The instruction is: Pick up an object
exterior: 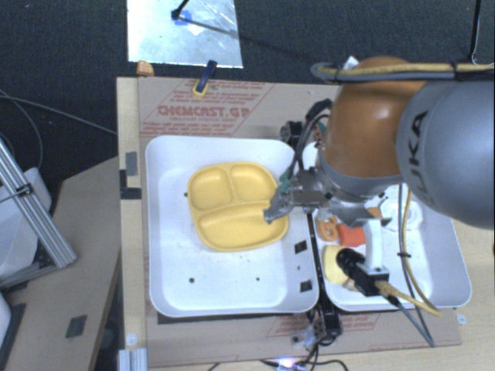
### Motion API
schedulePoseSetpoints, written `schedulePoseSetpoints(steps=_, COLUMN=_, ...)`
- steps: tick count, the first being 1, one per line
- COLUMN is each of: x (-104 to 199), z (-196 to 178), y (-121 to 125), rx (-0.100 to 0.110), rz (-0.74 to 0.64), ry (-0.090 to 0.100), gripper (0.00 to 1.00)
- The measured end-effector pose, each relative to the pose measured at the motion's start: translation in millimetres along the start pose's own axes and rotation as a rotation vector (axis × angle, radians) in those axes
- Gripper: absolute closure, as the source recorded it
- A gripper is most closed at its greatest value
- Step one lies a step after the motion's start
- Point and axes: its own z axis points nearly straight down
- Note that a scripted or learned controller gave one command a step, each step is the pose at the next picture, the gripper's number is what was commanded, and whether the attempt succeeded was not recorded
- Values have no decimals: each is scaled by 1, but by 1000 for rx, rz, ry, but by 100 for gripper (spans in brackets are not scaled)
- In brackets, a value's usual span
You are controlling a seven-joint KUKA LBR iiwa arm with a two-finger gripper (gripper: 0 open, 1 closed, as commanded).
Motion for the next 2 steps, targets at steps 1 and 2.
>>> schedulePoseSetpoints(steps=1, x=13, z=160, y=-6, rx=24, rz=17, ry=-8, gripper=0)
schedulePoseSetpoints(steps=2, x=68, z=197, y=18, rx=25, rz=18, ry=-10, gripper=0)
